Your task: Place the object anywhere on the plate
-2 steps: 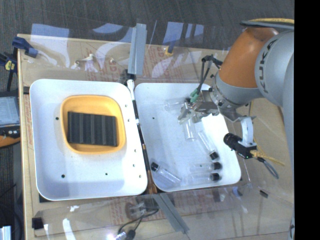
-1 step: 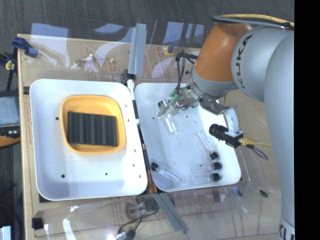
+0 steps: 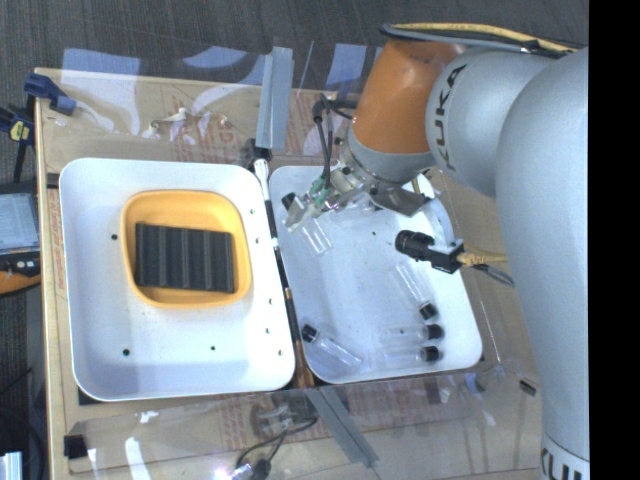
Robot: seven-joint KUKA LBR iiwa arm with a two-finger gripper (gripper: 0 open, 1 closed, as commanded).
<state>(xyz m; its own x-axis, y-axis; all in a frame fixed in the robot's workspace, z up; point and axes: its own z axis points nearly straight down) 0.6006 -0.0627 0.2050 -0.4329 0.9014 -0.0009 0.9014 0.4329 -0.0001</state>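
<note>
A yellow plate [image 3: 184, 211] with a dark ridged insert [image 3: 186, 258] lies in the left white bin [image 3: 90, 348]. Several clear tubes with black caps lie in the right white bin [image 3: 350, 278]: one near the front left [image 3: 328, 349], others stacked at the front right [image 3: 412, 342], and one further up on the right [image 3: 410, 282]. My gripper [image 3: 318, 196] hangs low over the right bin's far left corner, just above another clear tube [image 3: 316, 233]. The wrist hides much of the gripper.
The grey arm with its orange band [image 3: 400, 88] covers the right bin's far side and the bench's right. A black connector [image 3: 425, 250] sticks out over the right bin. A narrow ridge [image 3: 278, 268] separates the two bins.
</note>
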